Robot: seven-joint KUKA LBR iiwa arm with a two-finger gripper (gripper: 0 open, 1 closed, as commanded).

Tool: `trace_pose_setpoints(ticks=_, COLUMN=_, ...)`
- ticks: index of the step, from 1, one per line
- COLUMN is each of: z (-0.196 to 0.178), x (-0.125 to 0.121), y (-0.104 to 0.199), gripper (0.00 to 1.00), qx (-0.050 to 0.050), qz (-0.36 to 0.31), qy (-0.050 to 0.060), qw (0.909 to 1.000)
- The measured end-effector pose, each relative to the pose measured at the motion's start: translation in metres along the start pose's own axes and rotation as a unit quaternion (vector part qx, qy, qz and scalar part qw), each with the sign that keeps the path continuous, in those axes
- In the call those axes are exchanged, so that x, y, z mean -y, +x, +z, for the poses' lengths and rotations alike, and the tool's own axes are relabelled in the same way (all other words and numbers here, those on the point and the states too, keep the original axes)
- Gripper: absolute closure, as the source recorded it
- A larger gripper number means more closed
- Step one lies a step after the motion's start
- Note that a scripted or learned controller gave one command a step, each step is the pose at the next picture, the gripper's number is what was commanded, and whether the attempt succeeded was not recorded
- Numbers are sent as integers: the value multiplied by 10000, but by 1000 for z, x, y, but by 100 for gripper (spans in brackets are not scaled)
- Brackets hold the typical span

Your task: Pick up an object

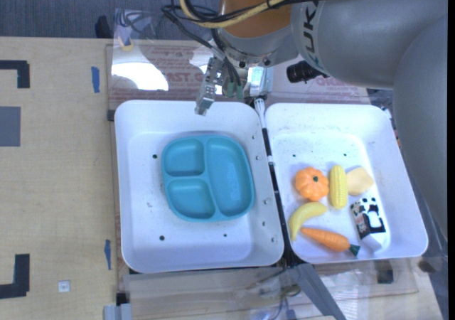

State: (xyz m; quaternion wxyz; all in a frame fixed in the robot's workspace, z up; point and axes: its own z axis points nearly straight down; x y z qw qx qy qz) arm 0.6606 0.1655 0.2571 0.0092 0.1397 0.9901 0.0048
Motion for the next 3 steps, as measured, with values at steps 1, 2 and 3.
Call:
trace_pose_setpoints(ticks=1, z=-12, x=-1, y=-2, gripper=100, qx=40, qz=4, qy=-31, qw=10000)
trace_pose_setpoints(ticks=2, z=-24, x=-2, y=-3, gripper=100, qx=83, qz=9, qy=-65, qw=9999)
trace_pose_setpoints(ticks=3, z=-36, x=-3, y=-5, gripper=100, qx=126, qz=14, qy=-99, qw=9999)
